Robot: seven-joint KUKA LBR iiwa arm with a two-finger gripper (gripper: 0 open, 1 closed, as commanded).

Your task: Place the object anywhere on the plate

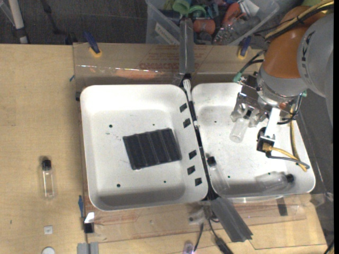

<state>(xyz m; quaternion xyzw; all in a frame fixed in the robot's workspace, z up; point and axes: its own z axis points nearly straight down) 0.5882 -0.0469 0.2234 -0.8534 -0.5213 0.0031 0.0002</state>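
We see the grey KUKA arm w/ orange band (283, 46) reaching in from the right, over the right shallow white bin (222, 97). Its two-finger gripper (248, 116) hangs above the upper part of that bin, fingers closed around a small clear plastic vial (238, 128), which sticks out below them, tilted down-left, lifted off the bin floor.

A second clear vial w/ dark cap (274, 180) lies on its side near the right bin's lower right corner, well apart from the gripper.

The dark ribbed rectangular plate (152, 147) sits flat approx. mid-floor in the left shallow white bin (106, 102), slightly rotated. The held vial is well apart from it, across the divider btw. the bins.

Outside the bins, a third clear vial w/ black cap (47, 177) lies on the wooden bench (32, 99) at left.
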